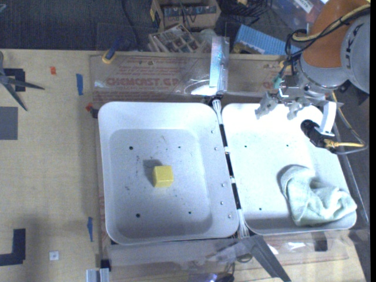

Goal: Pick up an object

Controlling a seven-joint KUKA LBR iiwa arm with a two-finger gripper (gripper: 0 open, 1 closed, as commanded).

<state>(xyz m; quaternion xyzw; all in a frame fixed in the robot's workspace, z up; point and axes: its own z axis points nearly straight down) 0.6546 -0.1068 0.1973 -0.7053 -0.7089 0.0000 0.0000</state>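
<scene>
The cloth lay lower right; my gripper, fingers spread and holding nothing, needed to drop straight onto it.

From my seat, the left bin offers open floor all around the yellow block (it sits alone near the middle). In the right bin, the crumpled cloth blocks the near right corner; everything left of the cloth lies free.
</scene>
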